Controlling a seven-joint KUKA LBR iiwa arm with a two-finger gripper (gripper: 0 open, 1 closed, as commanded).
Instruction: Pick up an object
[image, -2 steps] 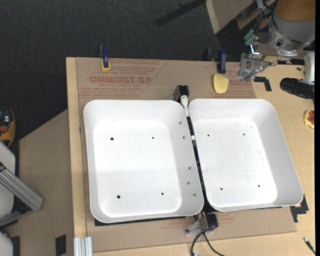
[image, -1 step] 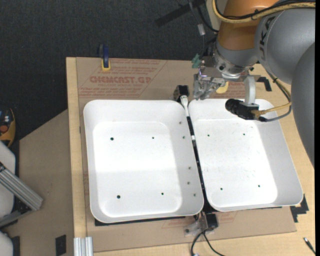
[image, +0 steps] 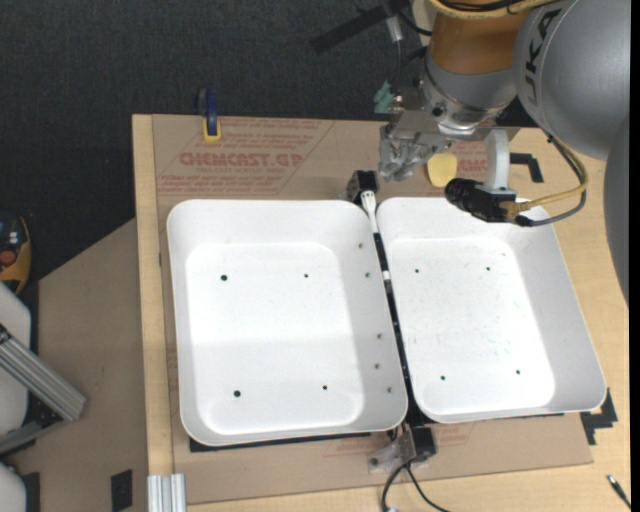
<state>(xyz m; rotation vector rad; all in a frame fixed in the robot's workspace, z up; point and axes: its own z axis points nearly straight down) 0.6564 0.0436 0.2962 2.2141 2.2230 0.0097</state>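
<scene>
My gripper (image: 403, 160) hangs above the bench just past the far rims of the two bins, near where they meet. A small pale yellow object (image: 441, 167) shows right beside the gripper, on its right. Whether it is in the gripper or resting on the bench behind the right bin (image: 560, 330) I cannot tell. The grey arm with its orange band (image: 470, 40) comes down from the top right and hides what lies under it.
The left bin (image: 185, 300) and right bin stand side by side on a brown board (image: 250, 150). A black fitting with a yellow cable (image: 485, 200) hangs over the right bin's far rim. A blue-and-yellow clamp (image: 209, 113) stands at the board's far left edge.
</scene>
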